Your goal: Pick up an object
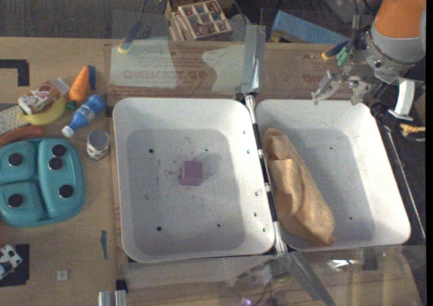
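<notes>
A small purple block [191, 172] lies flat near the middle of the left bin [135, 128]. A tan cloth [296, 193] is draped along the left side of the right bin [365, 183], reaching from its upper left down to its front edge. My gripper [342, 88] hangs over the back rim of the right bin, near its upper right corner, well away from the cloth and the block. Its fingers are spread apart with nothing between them.
Left of the bins lie a teal tray [37, 179], a small can [98, 143], a blue bottle [84, 115], a carrot [81, 83] and a banana [44, 116]. A cardboard box [199, 17] stands behind the bins. A metal divider [252, 68] runs between them.
</notes>
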`<act>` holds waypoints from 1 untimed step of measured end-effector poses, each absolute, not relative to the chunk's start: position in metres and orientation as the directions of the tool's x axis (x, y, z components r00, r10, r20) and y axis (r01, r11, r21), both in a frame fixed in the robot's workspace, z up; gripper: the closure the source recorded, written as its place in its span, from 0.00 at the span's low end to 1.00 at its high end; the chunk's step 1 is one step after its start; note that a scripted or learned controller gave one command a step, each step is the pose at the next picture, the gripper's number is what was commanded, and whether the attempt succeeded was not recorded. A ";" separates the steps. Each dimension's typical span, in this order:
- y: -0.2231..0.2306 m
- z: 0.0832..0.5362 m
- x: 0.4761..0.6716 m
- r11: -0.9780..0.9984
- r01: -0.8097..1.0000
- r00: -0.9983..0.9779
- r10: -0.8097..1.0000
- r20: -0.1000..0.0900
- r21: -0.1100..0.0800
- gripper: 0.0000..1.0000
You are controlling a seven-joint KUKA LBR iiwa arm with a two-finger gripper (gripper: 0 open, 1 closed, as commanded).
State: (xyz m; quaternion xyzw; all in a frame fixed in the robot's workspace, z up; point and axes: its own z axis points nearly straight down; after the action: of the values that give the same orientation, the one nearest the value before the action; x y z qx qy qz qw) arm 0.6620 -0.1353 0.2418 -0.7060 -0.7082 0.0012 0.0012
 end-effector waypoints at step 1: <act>-0.113 0.173 0.594 0.095 0.996 -0.095 0.996 0.000 -0.002 0.00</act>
State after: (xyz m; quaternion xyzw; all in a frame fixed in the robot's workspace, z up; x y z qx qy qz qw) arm 0.5940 -0.1126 0.1727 -0.6728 -0.7398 0.0008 0.0006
